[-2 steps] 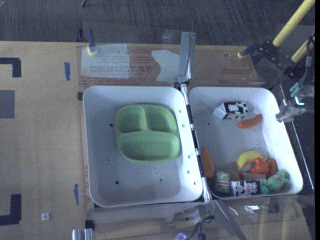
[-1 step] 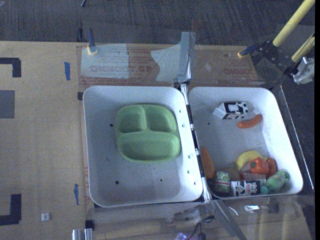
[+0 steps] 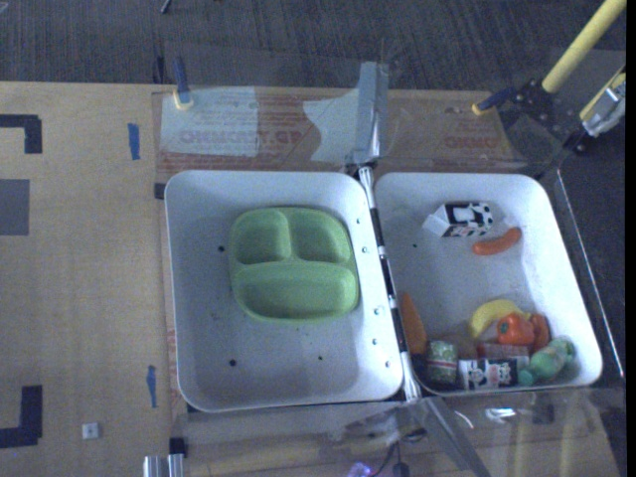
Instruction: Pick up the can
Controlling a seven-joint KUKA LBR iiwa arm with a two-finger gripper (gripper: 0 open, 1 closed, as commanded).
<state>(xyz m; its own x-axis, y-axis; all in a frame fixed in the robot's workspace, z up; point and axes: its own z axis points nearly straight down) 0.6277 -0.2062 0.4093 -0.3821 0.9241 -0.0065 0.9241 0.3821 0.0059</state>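
The can (image 3: 441,357) is small with a green and brown label. It rests in the front left corner of the right bin (image 3: 562,229), between an orange carrot (image 3: 412,323) and a black-and-white carton (image 3: 487,373). My gripper (image 3: 603,113) is at the upper right, beyond the right bin's far corner and well away from the can. Nothing shows in its grasp.
The right bin also holds a cow-patterned carton (image 3: 460,219), a red sausage (image 3: 495,241), a banana (image 3: 494,313), a red-orange toy (image 3: 519,329) and a green toy (image 3: 553,358). A green divided plate (image 3: 293,263) lies in the left bin (image 3: 189,296).
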